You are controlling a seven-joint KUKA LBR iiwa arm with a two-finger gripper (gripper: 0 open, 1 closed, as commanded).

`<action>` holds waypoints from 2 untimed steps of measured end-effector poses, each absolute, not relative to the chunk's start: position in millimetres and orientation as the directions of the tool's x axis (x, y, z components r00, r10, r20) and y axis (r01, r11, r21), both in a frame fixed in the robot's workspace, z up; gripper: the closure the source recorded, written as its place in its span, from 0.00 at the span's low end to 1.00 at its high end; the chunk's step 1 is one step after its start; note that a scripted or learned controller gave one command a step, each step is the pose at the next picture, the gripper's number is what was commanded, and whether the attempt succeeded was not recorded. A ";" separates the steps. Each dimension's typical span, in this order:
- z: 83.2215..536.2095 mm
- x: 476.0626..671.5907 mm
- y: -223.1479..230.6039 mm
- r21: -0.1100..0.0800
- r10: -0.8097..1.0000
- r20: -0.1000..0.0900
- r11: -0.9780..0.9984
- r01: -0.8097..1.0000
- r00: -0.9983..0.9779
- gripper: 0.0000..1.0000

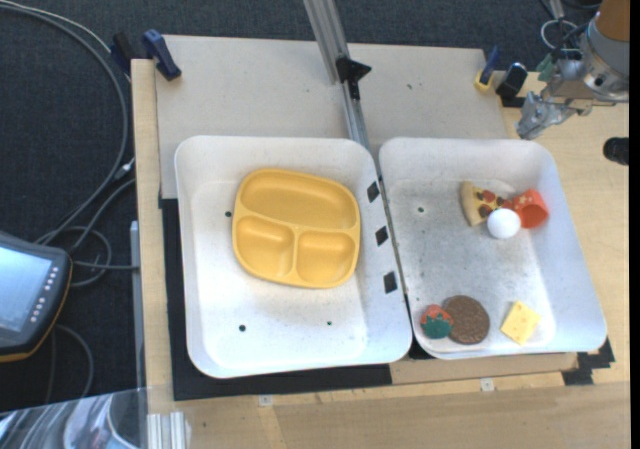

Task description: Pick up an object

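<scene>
Camera view
Gripper: the gripper [537, 119] sits at about two o'clock in the scene, just outside the right bin's far rim, over the bare bench. Nothing shows between its fingers. Whether it is open or closed cannot be told.
Arm: grey, entering from the right edge above the gripper.
Right bin: a shallow white bin [440, 237] holding the small objects.
Objects at one o'clock in the bin: a pizza slice [477, 203], a white ball [503, 224] touching it, and an orange cup [533, 208] just beside the ball.
Objects at six o'clock in the bin: a brown cookie [467, 319], a small red and green piece [436, 320] touching its left side, and a yellow cheese wedge [519, 322] nearby at five o'clock.
Left bin: white [205, 267], with a yellow divided plate [296, 227] lying flat near its middle.
</scene>
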State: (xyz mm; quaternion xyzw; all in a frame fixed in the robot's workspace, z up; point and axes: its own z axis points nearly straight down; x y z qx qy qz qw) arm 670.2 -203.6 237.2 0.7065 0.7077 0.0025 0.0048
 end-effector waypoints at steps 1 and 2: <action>262.6 671.5 -203.5 0.006 1.000 -0.002 0.002 1.000 -0.002 1.00; 255.5 654.6 -148.3 -0.003 1.000 0.002 0.006 1.000 -0.006 1.00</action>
